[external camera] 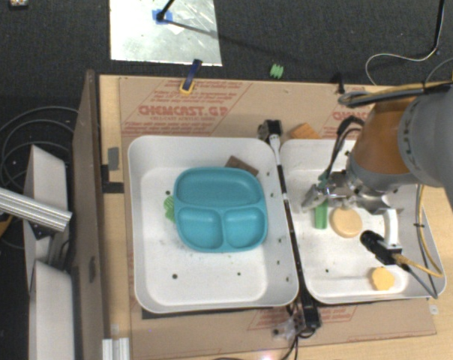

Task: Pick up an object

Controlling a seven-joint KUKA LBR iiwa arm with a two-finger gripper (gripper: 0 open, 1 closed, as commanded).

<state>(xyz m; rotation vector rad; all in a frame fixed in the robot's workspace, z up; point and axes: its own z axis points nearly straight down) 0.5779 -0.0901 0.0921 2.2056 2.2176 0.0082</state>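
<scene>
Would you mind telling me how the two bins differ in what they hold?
The left bin holds a teal divided tray covering most of its floor; the right bin holds small pieces: a green stick, a tan disc, a yellow lump. The gripper is over the right bin. Both are shallow and white.

Red printed lettering is seen on the brown cardboard sheet that lies under the two white bins. Behind the left bin, the word "CHEMCAST" is read in large capitals, followed by letters that appear to be "GP". Smaller red lines are printed above and below this word, but they are too small to be read. A further fragment of the same red lettering is seen near the right bin, partly hidden and unreadable.
</scene>
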